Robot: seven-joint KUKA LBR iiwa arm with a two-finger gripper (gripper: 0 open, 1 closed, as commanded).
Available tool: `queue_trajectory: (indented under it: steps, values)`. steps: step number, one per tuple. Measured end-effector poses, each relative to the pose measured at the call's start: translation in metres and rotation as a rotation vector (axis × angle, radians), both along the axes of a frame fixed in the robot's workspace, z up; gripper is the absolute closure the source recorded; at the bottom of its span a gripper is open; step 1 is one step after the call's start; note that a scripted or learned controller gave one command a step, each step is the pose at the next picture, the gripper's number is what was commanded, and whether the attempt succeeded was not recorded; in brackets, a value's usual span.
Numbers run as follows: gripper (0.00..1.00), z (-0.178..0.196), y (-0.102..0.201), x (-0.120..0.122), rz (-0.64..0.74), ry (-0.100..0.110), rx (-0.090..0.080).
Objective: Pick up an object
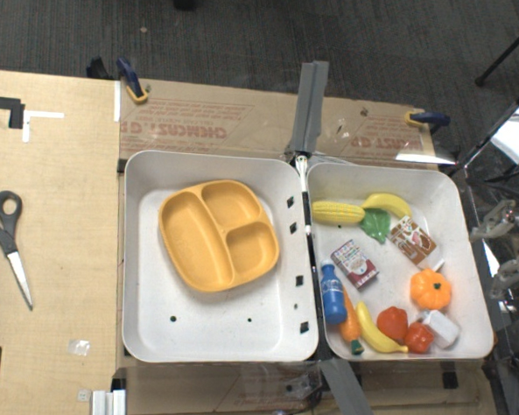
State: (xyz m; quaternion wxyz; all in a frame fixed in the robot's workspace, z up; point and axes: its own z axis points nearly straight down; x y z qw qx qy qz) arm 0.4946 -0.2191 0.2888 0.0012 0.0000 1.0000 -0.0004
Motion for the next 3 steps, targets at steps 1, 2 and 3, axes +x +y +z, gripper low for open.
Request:
queue_trajectory:
  steps: [1, 2, 3]
  values:
    - [0.0, -0.18, 0.012, 0.029, 0.11, 0.0, 0.0]
    - [0.0, -0.196, 0.068, 0.09, 0.159, -0.003, 0.0]
    - [0.0, -0.196, 0.098, 0.033, 0.111, 0.0, 0.0]
